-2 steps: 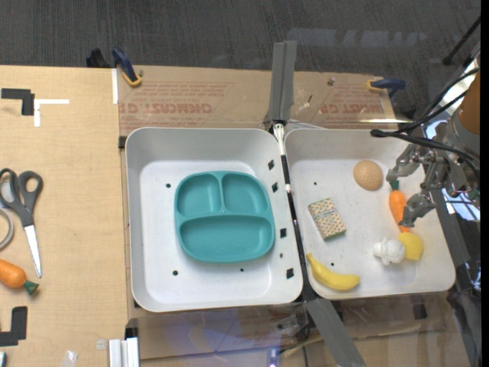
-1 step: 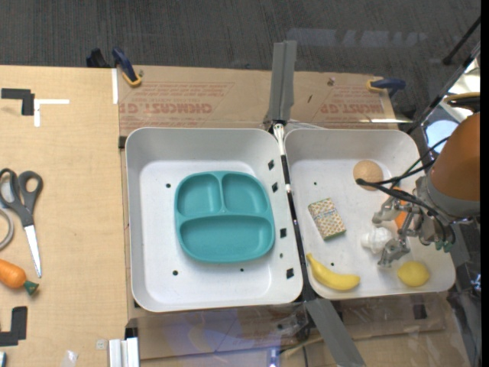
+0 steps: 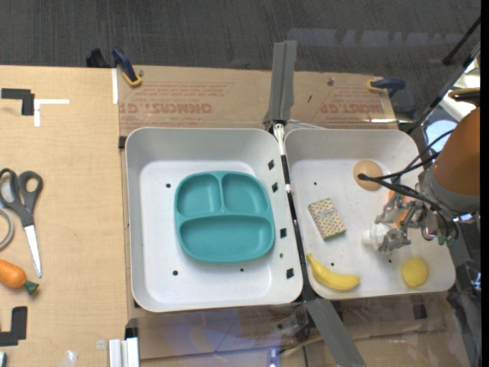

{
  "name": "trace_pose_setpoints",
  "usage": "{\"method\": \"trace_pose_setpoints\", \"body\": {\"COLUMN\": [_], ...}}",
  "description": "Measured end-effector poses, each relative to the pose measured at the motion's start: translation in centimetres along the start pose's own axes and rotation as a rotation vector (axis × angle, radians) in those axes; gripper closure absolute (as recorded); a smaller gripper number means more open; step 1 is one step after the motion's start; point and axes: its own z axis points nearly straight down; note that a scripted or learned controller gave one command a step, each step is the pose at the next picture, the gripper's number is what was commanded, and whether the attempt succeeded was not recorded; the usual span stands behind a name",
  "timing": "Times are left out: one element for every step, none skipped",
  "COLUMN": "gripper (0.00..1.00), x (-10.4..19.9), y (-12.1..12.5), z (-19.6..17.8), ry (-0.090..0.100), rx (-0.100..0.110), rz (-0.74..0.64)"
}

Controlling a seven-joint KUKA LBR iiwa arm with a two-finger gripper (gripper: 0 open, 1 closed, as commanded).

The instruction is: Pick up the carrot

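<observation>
hand point(image 3: 391, 234): low in the right bin point(image 3: 348, 145), over a whitish object; grip state i cannot tell
carrot point(image 3: 13, 274): on the tabletop point(image 3: 61, 144), far left, well apart from hand
progress: not picked up; reach and grasp both left

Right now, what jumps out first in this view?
The teal divided plate sits alone in the middle of the left bin. The arm's gripper is low in the right bin, among a banana, a lemon and a small patterned sponge. Off to the far left, a carrot lies on the wooden bench beside the scissors, outside both bins.
</observation>
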Motion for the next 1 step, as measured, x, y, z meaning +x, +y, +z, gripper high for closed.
{"method": "trace_pose_setpoints", "body": {"gripper": [1.0], "x": [-0.9], "y": [7.51], "z": [-8.05], "ry": [0.008], "rx": [-0.003], "rz": [-0.034]}}
